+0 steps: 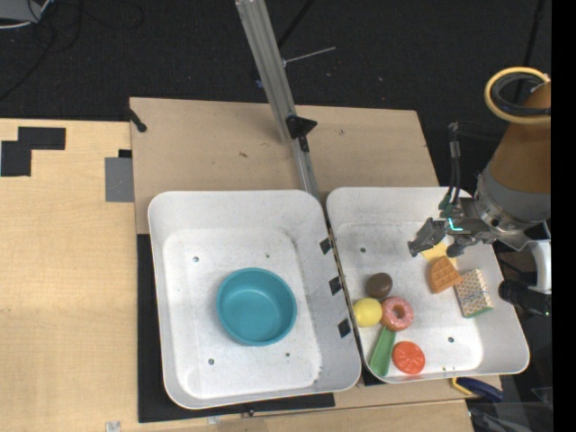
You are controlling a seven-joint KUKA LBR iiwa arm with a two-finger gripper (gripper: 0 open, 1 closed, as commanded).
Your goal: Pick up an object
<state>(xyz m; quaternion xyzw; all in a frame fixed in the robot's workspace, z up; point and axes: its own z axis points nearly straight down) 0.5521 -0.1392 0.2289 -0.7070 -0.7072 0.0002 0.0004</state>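
in the camera view, the arm (522, 165) reaches in from the right and holds its gripper (438, 238) over the upper part of the right bin (387, 210); the jaws look spread open with nothing between them. just below lie an orange biscuit-like piece (443, 274) and a speckled sponge block (473, 292). lower left in that bin sit a brown ball (379, 285), yellow ball (366, 311), pink donut (397, 313), green stick (381, 351) and red disc (409, 357). the left bin (180, 223) holds a teal bowl (256, 306).

Two shallow white plastic bins sit side by side on the tabletop (225, 151). A round teal bowl (256, 306) lies in the left bin (180, 232). Small toy foods cluster in the right bin (378, 214), with the tool (438, 238) above them.
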